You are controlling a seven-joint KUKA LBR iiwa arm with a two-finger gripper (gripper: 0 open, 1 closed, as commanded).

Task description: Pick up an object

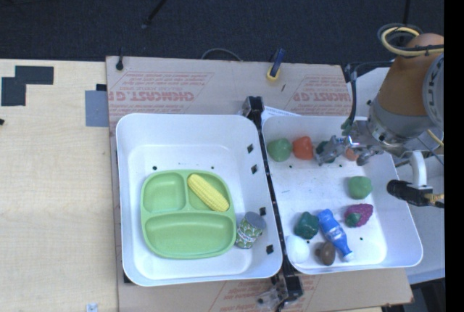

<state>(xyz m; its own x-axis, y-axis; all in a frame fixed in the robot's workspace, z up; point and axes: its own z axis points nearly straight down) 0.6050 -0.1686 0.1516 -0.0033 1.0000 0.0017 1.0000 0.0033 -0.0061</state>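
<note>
Two white bins [190, 130], smooth glossy plastic. Green divided plate [185, 234], matt plastic. Yellow corn [208, 191], bumpy plastic look. Cardboard sheet [181, 89] under bins, matt brown, printed. Bench top [51, 202] at left, pale wood-look laminate. Blue bottle [334, 232], shiny plastic.

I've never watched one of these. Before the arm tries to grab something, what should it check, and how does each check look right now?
1. Gripper above the right bin: ok.
2. A target close by: ok, the orange-red piece lies just beside it.
3. Neighbour crowding that target: not ok, a green piece touches or nearly touches it.
4. Fingers open wide enough: cannot tell.
5. Gripper already carrying something: cannot tell.
6. Left bin's green tray and corn out of the way: ok.
</note>
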